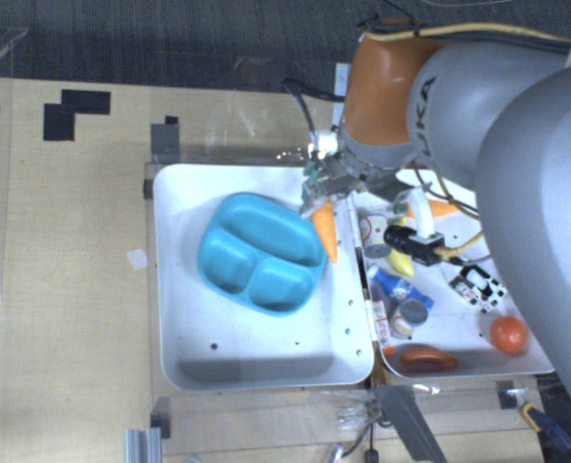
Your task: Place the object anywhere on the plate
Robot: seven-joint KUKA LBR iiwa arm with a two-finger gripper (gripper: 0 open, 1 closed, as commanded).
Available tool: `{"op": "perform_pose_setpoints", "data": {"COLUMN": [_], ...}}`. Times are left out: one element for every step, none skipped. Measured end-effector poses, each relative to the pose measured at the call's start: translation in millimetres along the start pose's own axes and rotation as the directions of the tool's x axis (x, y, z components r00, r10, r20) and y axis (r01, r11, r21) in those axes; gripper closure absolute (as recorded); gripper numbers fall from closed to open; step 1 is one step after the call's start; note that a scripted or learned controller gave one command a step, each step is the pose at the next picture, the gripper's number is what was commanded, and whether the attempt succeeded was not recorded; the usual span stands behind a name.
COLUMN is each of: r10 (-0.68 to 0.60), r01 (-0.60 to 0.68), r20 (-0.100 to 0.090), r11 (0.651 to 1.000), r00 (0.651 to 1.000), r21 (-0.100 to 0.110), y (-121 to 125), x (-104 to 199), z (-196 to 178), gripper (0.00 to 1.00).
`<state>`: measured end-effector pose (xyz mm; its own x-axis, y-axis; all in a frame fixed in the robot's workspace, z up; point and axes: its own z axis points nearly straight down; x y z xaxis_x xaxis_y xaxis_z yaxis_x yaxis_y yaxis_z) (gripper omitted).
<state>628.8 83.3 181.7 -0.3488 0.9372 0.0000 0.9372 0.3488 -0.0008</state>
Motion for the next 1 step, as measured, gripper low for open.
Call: {"op": "perform_pose_setpoints", "data": {"r10": [0.0], "r01": [0.0], "r20": [0.0], "r11": [1.0], "r00": [1.0], "r21": [0.0], "y": [0.0], "x": [-0.1], "z": [-0.1], "gripper": [0.0]}}
